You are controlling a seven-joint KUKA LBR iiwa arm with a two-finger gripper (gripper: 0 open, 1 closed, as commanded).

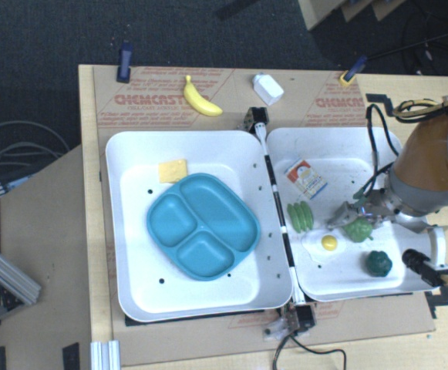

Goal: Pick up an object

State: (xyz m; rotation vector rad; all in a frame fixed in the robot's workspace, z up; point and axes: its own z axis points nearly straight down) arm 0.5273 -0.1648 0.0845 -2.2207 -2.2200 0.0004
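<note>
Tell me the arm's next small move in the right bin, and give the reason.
Probably a short drop straight down, then close. The gripper sits right at the light green toy in the right bin, and nothing shows the toy between its fingers yet.

The right bin [339,146] holds a small red-and-white card [306,179] lying flat near its back, a ribbed green pickle [300,215] by the left wall, a fried-egg toy [328,243] with a yellow yolk near the middle, and a dark green broccoli [378,264] toward the front right. A light green leafy toy [358,229] lies just right of the egg, directly under the gripper [360,213].
</note>
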